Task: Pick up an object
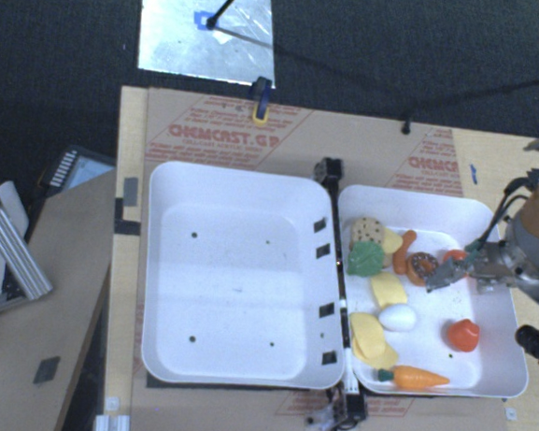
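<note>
The right bin (498,363) holds several toy foods. Among them are a speckled cookie (367,231), a green broccoli piece (366,259), a brown doughnut (423,266), a yellow block (389,290), a white egg (397,317), a red tomato (462,335) and a carrot (418,377). My gripper (440,276) reaches in from the right and sits low over the bin's upper middle, right beside the doughnut. A small red piece (455,256) lies just behind it. Nothing can be seen held in it.
The left bin (235,282) lies alongside, joined at a black-clipped divider (334,281). A yellow banana-like piece (368,336) rests near the right bin's front left corner. Cardboard lines the bench under both bins. A black cable runs behind the bins.
</note>
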Controlling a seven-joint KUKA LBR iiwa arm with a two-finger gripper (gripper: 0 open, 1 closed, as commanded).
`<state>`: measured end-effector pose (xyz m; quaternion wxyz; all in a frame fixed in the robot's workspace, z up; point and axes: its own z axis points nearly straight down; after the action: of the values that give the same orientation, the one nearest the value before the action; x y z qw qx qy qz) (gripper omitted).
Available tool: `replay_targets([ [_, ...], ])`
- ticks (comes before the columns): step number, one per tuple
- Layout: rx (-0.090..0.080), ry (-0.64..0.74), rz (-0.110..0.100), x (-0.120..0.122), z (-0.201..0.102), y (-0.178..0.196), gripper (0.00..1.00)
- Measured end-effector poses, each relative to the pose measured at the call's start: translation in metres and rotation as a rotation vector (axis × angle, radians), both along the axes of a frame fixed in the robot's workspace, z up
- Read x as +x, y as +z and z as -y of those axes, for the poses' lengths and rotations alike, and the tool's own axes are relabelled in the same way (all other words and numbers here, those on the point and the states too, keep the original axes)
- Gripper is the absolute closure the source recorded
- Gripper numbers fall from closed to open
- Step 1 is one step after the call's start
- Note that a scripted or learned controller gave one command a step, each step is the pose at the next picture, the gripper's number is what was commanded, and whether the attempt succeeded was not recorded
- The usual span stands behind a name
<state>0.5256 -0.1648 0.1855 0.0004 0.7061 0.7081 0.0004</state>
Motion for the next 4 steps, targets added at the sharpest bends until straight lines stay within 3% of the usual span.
replay_targets([
  [1,0.004,0.007,-0.005,0.032,-0.061,-0.086,0.0],
  [2,0.0,0.001,0.002,0.033,-0.056,-0.071,1.0],
  [3,0.002,-0.002,-0.004,-0.024,-0.074,-0.102,1.0],
  [4,-0.003,-0.004,0.006,-0.035,-0.032,0.009,1.0],
])
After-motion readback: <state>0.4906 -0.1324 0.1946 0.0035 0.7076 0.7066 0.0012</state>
